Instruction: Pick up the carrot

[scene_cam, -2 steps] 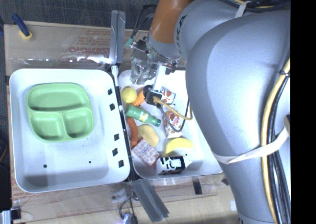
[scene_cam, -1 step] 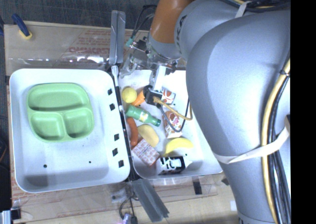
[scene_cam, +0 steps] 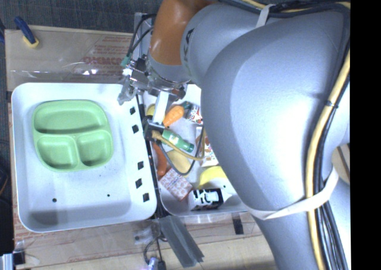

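The carrot (scene_cam: 173, 115) is a short orange piece lying in the right bin (scene_cam: 178, 210), near its far left corner among other items. My gripper (scene_cam: 132, 87) hangs below the orange wrist band, over the rim between the two bins. It is a little to the left of the carrot and farther back. Nothing is seen held in it. The big grey arm covers most of the right bin.
A green divided plate (scene_cam: 72, 134) lies in the left bin (scene_cam: 77, 203). Close to the carrot are a green-and-white tube (scene_cam: 177, 141), a yellow item (scene_cam: 212, 175), a red-checked packet (scene_cam: 174, 184) and a black-and-white item (scene_cam: 206, 198). A blue-handled thing (scene_cam: 26, 31) rests on the bench at the far left.
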Available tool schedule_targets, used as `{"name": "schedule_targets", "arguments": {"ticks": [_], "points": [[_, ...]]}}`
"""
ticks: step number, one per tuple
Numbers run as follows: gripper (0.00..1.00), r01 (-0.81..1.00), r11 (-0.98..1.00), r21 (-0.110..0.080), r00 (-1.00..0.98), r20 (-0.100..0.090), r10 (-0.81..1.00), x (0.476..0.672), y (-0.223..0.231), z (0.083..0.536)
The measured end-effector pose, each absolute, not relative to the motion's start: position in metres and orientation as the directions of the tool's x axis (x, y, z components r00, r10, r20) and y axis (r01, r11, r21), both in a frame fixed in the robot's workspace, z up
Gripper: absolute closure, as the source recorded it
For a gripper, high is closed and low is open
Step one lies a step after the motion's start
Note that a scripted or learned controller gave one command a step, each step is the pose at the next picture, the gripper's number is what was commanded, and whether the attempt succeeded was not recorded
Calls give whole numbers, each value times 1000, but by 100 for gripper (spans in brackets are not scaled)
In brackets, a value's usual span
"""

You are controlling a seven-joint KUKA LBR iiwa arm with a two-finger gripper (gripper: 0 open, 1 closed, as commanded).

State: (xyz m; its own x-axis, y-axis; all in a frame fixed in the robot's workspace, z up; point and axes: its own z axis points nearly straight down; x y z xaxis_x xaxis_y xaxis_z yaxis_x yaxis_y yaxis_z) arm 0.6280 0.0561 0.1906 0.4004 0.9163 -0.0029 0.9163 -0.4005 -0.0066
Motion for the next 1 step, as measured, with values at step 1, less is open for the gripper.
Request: {"name": "schedule_targets", "arguments": {"ticks": [1], "points": [[0,996,-89,5,89,3,996,606,111,112]]}}
